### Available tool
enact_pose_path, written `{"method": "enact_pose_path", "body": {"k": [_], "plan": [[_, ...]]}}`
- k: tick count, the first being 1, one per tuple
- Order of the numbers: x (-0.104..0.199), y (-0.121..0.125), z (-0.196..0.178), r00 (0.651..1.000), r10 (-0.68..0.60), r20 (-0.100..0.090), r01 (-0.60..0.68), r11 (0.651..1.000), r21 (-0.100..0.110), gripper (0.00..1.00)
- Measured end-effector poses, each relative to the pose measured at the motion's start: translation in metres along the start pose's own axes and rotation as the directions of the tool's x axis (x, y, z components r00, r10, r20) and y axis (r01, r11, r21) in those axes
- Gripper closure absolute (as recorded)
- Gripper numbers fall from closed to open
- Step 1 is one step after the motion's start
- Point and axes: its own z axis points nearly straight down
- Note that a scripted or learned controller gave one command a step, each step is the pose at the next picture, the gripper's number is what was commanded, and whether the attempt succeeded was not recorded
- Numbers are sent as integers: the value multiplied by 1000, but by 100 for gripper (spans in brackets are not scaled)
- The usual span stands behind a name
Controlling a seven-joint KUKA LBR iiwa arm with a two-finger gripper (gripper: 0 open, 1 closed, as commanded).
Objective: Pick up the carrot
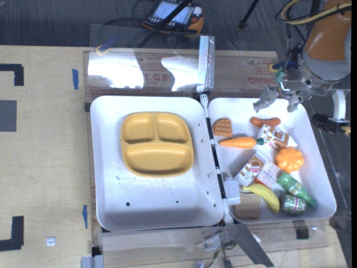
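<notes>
Over the right bin's (321,149) far edge, my claw (281,97) hangs with fingers spread apart, gripping nothing and touching nothing. Carrot (238,143) lies flat in that bin near the divider, just below the waffle (222,128), sausage (265,121) between it and me. Approach step, I judge: next I go left and down, lining up across the carrot.

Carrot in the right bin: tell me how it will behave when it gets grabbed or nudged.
The carrot looks like smooth moulded plastic, so probably stiff, light and a bit slippery. Its round, tapered body lies flat, so a nudge would likely roll it in an arc. The waffle beside it may get bumped.
</notes>
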Motion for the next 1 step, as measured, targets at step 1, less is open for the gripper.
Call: {"method": "enact_pose_path", "body": {"k": [1], "plan": [[-36, -34, 58, 995, 104, 0, -104, 995, 0, 0]]}}
